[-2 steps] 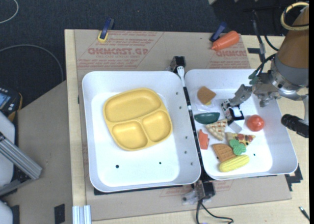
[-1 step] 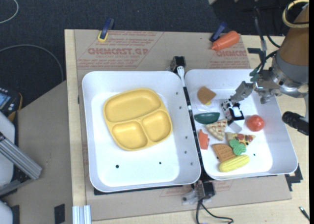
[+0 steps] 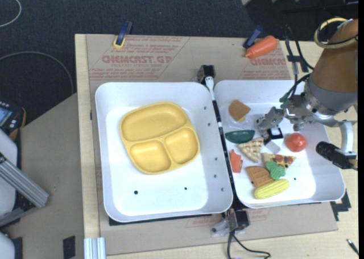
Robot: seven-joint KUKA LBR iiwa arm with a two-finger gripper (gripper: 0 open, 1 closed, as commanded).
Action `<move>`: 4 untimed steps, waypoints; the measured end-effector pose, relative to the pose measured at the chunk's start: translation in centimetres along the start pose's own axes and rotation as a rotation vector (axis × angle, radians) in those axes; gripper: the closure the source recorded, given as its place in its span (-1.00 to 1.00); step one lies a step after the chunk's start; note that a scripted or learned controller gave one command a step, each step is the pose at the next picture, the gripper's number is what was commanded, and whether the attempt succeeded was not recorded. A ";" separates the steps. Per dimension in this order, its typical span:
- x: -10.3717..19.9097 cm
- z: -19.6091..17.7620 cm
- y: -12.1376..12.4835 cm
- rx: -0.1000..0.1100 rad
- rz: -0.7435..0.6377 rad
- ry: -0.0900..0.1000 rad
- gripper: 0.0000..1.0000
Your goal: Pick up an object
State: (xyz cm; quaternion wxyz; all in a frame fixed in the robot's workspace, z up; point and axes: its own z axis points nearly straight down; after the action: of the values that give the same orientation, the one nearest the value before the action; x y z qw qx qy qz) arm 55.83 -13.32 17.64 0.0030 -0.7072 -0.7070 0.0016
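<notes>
Objects for picking lay crowded in the right bin (image 3: 324, 187), and we counted roughly ten of them there; the gripper (image 3: 273, 122) hung low over that bin's middle, reaching in from the right beneath the grey arm (image 3: 335, 90) with its orange band (image 3: 338, 53); whether its fingers stood apart or together we could not tell, since the dark metal blurred against the clutter, and we saw nothing clearly held between them. Just beside the gripper sat one red tomato (image 3: 296, 142), and just below it one pizza slice (image 3: 251, 150); one dark green leaf-shaped piece (image 3: 240, 136) lay to its left, with one brown bread piece (image 3: 239, 110) further up; one small orange carrot-like piece (image 3: 236, 161) rested by the bin's left wall; nearer the front we counted one brown cracker (image 3: 260, 176), one green vegetable piece (image 3: 277, 168) and one yellow corn cob (image 3: 271, 189). Two white bins stood touching side by side; the left bin (image 3: 114, 195) held one yellow divided plate (image 3: 159, 137) with three compartments. Beyond the bins, one orange clamp (image 3: 261, 46) and one yellow-tipped clamp (image 3: 120, 36) gripped the bench's far edge.
</notes>
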 end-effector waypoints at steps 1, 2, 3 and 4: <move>0.5 4.5 -0.6 0.001 0.000 0.000 -1.00; 0.2 7.3 -0.3 -0.015 0.002 -0.007 -1.00; 0.4 6.6 -0.4 -0.011 0.002 -0.004 1.00; 0.7 2.3 -0.2 -0.013 -0.002 -0.004 1.00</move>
State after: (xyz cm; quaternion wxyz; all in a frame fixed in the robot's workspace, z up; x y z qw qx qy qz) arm 55.58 -12.66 15.32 -0.0028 -0.7065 -0.7077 -0.0015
